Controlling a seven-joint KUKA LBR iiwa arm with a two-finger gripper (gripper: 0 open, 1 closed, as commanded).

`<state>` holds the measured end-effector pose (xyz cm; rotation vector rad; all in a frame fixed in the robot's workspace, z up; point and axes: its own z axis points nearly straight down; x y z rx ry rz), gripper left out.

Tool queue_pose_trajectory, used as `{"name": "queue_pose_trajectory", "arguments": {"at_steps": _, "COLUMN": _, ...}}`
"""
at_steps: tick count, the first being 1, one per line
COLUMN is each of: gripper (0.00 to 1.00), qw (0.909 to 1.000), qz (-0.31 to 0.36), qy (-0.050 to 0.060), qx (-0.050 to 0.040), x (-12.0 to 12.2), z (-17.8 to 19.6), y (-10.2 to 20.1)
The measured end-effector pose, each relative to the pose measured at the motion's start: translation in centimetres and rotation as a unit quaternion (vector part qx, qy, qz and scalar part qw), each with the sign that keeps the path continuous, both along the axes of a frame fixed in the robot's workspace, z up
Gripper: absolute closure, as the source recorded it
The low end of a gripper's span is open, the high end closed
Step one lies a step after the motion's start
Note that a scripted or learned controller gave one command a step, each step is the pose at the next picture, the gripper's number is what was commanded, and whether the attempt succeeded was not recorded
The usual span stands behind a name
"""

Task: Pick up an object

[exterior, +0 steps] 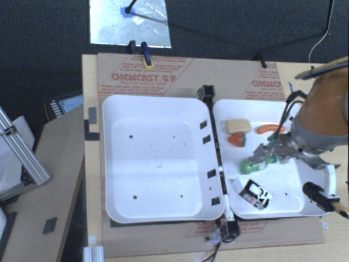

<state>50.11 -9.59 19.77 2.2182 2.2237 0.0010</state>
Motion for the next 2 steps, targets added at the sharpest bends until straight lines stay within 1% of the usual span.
{"name": "queue_pose_trajectory", "arguments": {"at_steps": 1, "gripper": 1.00, "qw": 1.0000, "qz": 0.001, "qy": -0.001, "qx": -0.0001, "x": 0.1, "z": 1.1, "y": 0.0}}
{"name": "queue_pose_trajectory", "arguments": {"at_steps": 2, "gripper": 1.00, "qw": 1.0000, "qz": 0.005, "qy": -0.006, "qx": 0.0012, "x": -0.8, "z": 11.8, "y": 7.4}}
